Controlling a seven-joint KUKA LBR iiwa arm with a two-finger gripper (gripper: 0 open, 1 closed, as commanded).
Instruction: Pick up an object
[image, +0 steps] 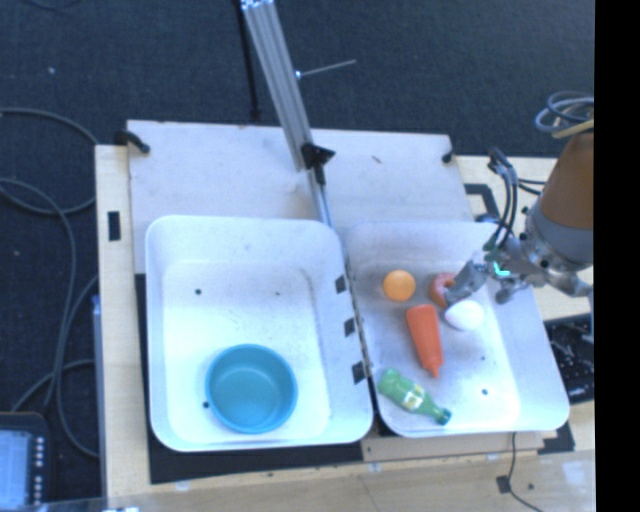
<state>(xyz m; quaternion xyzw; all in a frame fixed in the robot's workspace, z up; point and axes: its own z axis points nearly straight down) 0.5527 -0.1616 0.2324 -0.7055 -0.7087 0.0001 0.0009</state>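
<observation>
**Arm Reaches Over a Crowded Right Bin**

Reaching in from the right, the grey arm (560, 215) with its orange band hangs its gripper (478, 283) low over the right bin (530, 395), close to that bin's far right side. One dark finger (462, 281) slants down toward a white egg-like object (464, 316) and a small reddish object (441, 289), partly hidden behind it. The picture is too coarse here to settle it: whether the jaws are released or clenched cannot be told, and nothing is plainly seen between them.

Five things lie in the right bin. One orange ball (399, 286) sits near the middle, apart from the others. One carrot (425, 339) lies lengthwise just beside the white object, its tip pointing to the near edge. One green bottle (411, 393) rests on its side near the front left corner, close to the wall that meets the other bin. The red piece and the white one crowd together under the gripper. Bare floor remains along the bin's front right corner and its far edge.

The left bin (200, 250) holds one blue bowl (251, 388), upright near the front rim, with wide open floor behind it. A slanted metal pole (283, 85) rises from the bench (230, 165) behind the two bins.
</observation>
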